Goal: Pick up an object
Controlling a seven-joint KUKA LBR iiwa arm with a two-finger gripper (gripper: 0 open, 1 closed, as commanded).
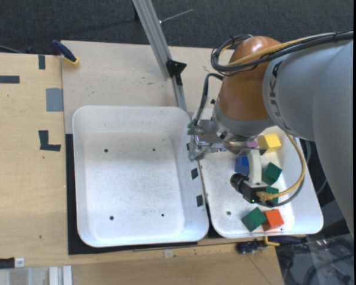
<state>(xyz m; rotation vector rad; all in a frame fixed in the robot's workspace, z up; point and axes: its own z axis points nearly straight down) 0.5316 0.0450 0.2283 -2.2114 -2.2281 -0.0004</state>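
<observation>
Two white bins: the left bin (130, 177) and the right bin (305, 218). Blocks number two green (254, 219) (272, 173), one yellow (270, 141), one orange (275, 218), and seemingly one blue (242, 164), partly hidden.

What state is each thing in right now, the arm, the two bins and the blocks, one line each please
arm: reaching in over the right bin, wrist above its upper left part.
left bin: sitting flat on the bench.
right bin: flat beside it, holding the blocks.
yellow block: lying loose.
blue block: lying loose, partly hidden by the wrist.
green block: lying loose.
second green block: touching the orange block.
</observation>
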